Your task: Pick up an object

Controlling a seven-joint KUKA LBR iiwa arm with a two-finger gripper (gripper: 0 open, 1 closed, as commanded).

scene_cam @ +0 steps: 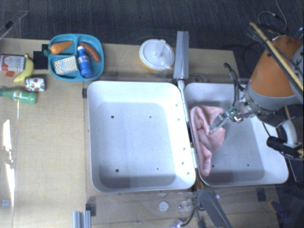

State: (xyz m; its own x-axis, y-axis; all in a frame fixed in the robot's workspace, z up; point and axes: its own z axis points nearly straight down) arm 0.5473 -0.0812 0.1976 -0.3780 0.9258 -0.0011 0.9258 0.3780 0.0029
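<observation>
A crumpled pink cloth (205, 136) lies along the left side of the right bin (247, 170). My gripper (219, 121) reaches in from the right and sits low over the cloth's upper right part, its dark fingers touching or just above the fabric. The fingers look slightly apart, but the slant of the view hides whether any cloth is pinched between them.
The left bin (137, 175) sits beside the right one, with a metal divider between them. Behind the bins are a blue tray (97, 56) with toy food, a white lidded cup (156, 54), and small items at the far left.
</observation>
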